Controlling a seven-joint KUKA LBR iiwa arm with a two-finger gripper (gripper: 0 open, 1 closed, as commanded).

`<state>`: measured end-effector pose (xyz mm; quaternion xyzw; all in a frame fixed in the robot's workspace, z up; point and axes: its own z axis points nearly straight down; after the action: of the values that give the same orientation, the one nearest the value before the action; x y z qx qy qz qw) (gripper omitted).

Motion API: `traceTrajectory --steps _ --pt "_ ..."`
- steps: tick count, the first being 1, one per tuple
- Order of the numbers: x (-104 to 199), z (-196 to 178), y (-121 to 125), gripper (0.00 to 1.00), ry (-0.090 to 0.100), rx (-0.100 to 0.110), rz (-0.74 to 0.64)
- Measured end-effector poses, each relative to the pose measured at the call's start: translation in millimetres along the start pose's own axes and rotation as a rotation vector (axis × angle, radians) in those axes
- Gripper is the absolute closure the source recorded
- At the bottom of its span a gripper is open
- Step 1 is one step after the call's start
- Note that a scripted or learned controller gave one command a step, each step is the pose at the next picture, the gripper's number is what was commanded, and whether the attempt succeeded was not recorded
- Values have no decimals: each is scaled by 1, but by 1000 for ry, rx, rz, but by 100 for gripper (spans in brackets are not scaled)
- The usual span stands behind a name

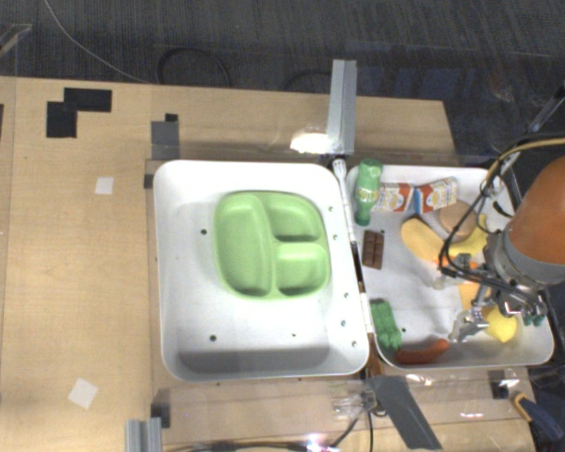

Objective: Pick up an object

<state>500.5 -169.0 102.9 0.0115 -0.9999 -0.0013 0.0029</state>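
at the near rim of the right bin: a reddish sausage-shaped toy (pixel 422 351) lies along the wall, beside a dark green block (pixel 385 323).
pincer: the metal two-finger pincer (pixel 475 326) hangs low over the near right corner of the shallow white right bin (pixel 537 354), just beside a small yellow lemon-like fruit (pixel 501 326); how far it is open cannot be told, and nothing shows between its tips.
arm: grey wrist with an orange band (pixel 551 217), cables looped over it.
mid bin: a yellow banana-shaped toy (pixel 426 240) and a brown chocolate-bar piece (pixel 373 249).
far bin: a green plastic bottle (pixel 367 191) and small red-and-white cartons (pixel 416 196).
left bin: a light green divided plastic tray (pixel 269 243) sits in the white left bin (pixel 184 281).
table: pale wood table (pixel 66 281).
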Motion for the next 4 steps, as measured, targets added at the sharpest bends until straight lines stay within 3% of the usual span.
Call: traceTrajectory --steps 1,2,3,4 --pt "6 12 19 0 -25 10 -28" --pt "-31 12 26 0 -23 9 -158" --pt "1 11 20 0 -28 16 -596" --pt "-29 11 27 0 -19 16 -796"
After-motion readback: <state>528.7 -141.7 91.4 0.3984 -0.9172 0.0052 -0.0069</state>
